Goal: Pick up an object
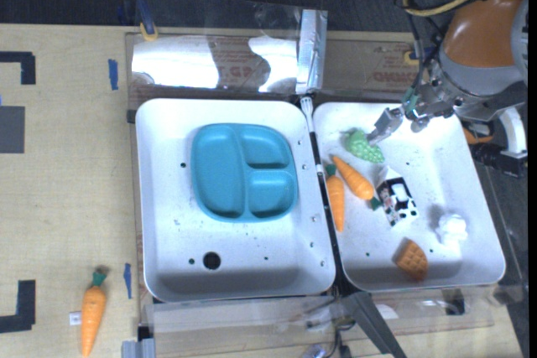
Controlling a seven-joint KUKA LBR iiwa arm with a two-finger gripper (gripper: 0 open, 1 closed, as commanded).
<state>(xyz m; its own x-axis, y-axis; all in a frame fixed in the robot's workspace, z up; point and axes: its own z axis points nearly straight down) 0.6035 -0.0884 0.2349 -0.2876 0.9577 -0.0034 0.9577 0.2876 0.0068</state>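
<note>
Two shallow white plastic bins stood side by side on the pale wooden desk (59, 214). The left bin (168, 247) carried a blue moulded tray with three compartments (245, 170), set toward its far half, and a small dark spot near its front wall. A toy carrot, orange with a green top (91, 310), lay on the desk outside the bins, near the front left corner.

The right bin (478, 205) held the loose items. Two orange toy carrots lay close to its left wall: one (336, 199) lengthwise along the divider, the other (353, 177) slanted across and touching it near the top. A black-and-white toy figure (395, 199) lay just beside the slanted carrot, toward the bin's middle. An orange-brown textured wedge (411, 257) rested near the front wall, and a small white lumpy piece (452, 226) lay toward the right side.

The green knobbly toy (364, 147) lay in the far left part of the right bin, beside the top of the slanted carrot. The hand (391, 122) hung just to its right and above it, nothing seen between the fingers; whether they were spread or closed could not be told.
</note>
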